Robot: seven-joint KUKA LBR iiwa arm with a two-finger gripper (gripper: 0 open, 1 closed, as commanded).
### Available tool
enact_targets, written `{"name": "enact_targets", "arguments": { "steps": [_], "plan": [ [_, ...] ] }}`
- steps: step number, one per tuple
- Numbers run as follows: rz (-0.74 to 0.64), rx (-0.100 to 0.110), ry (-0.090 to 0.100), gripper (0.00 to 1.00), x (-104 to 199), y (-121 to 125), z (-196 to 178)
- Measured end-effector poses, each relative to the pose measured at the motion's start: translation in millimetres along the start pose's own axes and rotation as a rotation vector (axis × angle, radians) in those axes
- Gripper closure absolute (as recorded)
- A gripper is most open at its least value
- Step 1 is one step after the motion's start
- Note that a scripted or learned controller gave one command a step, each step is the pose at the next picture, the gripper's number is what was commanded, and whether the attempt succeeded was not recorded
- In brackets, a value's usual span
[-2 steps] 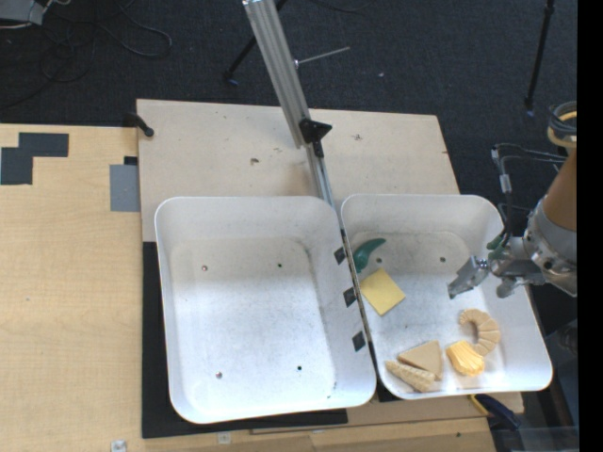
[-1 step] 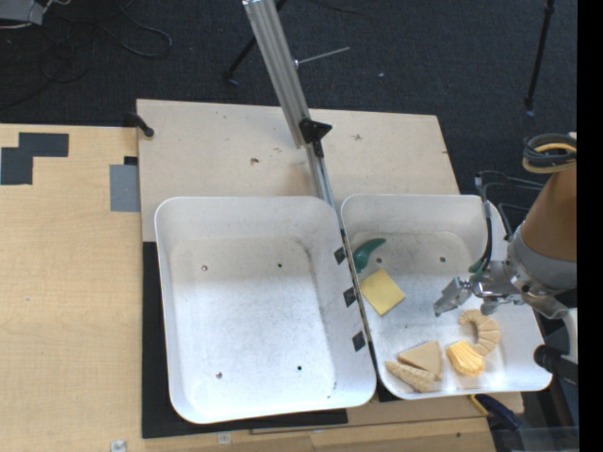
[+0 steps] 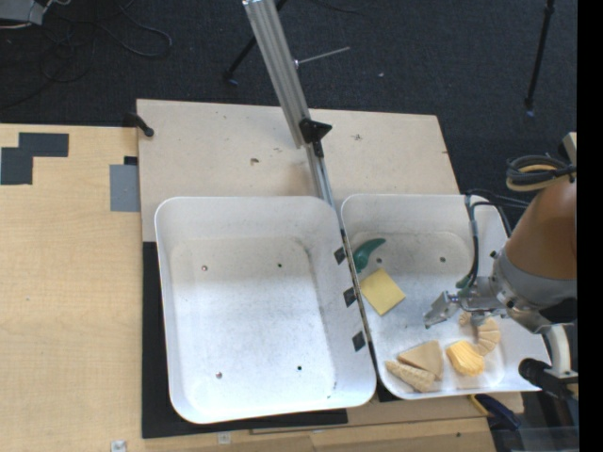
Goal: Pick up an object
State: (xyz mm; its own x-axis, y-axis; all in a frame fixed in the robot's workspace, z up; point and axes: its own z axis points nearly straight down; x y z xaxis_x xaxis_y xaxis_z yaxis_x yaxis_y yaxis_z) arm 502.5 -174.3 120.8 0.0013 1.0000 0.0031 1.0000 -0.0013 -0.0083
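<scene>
Nearest the camera, at the front of the right bin [image 3: 415, 217], a cluster of pale tan wedge-shaped pieces [image 3: 417, 363] is seen lying flat, with a rounder yellow lump [image 3: 466, 357] just beside them and a smaller tan piece [image 3: 487, 333] behind it. The gripper [image 3: 443, 311] is seen low over the bin floor just behind this cluster, its metal fingers spread apart with nothing between them. Further back, a flat yellow square block [image 3: 382, 292] is seen near the bin's left wall, and beyond it a dark green curved piece [image 3: 366, 249]. The left bin [image 3: 247, 311] is seen beside the right bin
</scene>
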Motion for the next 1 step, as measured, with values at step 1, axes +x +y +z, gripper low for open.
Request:
{"name": "enact_targets", "arguments": {
  "steps": [1],
  "plan": [
    [0.007,-0.003,-0.001,1.0,-2.0,0.0,-12.3]
  ]
}}
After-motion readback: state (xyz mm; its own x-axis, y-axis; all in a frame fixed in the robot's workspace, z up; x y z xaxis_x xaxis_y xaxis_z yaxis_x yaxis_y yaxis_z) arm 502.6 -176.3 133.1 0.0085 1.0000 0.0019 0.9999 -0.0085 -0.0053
